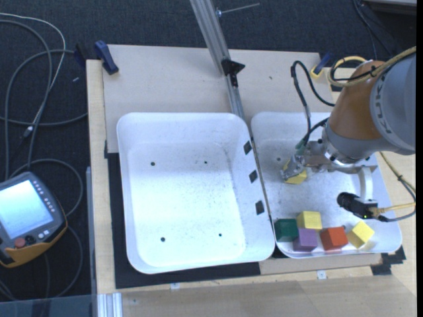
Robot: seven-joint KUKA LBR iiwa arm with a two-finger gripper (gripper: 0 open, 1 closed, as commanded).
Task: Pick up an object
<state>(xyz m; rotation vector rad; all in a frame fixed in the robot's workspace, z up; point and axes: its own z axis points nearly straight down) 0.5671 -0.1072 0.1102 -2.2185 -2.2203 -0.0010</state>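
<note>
Seemingly light and rigid, the small yellow block (295, 175) lies on the floor of the right-hand shallow white bin (271, 134), far from the row of coloured cubes (322, 232) along its near rim; its flat opposite faces offer the surest hold. Directly over it the fingers (294, 164) reach down, but whether they are parted or pinching it I cannot tell.
</note>
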